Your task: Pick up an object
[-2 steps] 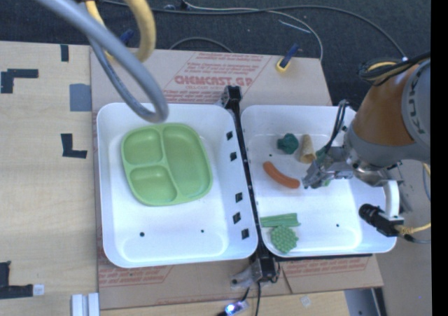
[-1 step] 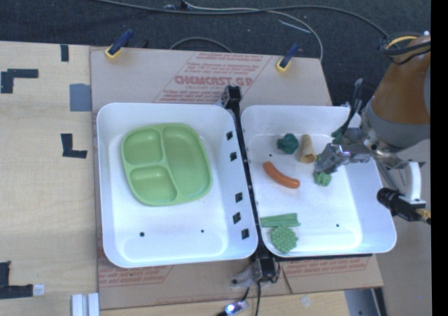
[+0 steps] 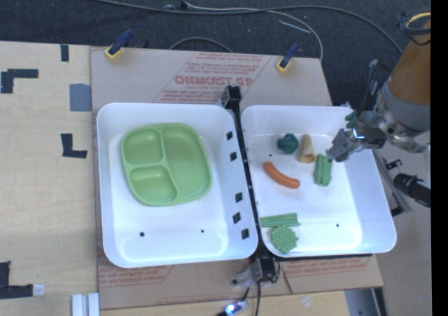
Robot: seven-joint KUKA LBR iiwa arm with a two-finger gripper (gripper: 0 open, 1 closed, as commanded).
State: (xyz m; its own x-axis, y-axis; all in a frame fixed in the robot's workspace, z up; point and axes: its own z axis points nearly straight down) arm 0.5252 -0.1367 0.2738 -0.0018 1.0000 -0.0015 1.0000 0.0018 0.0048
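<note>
Tool sits low over the upper right part of the right bin, at the end of the grey arm with its orange band entering from the right. Its dark fingers are too small and blurred to read; cannot tell whether they are spread or pressed together, and nothing is visibly between them.

Just beside the tool, down and to its left, lies a green elongated piece, roughly upright in the frame. Contact with the tool cannot be judged. Next to it, further left, a tan cone-like piece, and touching or nearly touching that, a dark teal lump. Below these, an orange sausage-shaped piece lies at a slant near the bin's centre. Near the front left corner of the same bin: a flat green strip with a rounded, bumpy green piece just below it.

Left bin holds a light green divided plate with three compartments, set toward the back half.

Both bins rest on a brown cardboard sheet on the tabletop, fixed at the back by two clamps with yellow and blue parts. Cables run across the dark floor behind.
</note>
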